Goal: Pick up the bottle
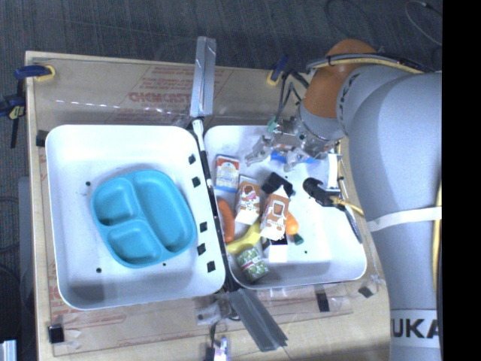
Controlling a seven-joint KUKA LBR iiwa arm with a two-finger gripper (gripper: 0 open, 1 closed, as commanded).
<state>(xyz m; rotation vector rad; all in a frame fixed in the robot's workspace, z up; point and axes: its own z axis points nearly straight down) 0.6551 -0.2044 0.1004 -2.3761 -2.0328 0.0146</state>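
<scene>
Holding a blue tray (143,218), the left bin (68,149) neighbours cartons (248,201); hand (289,150) state unclear.

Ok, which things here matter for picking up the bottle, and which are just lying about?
Job in hand: gripper, over the far end of the right bin; bottle, apparently the black-capped one, lying among the clutter there.

Lying about: blue tray, cartons, banana, carrot, green jar.
</scene>
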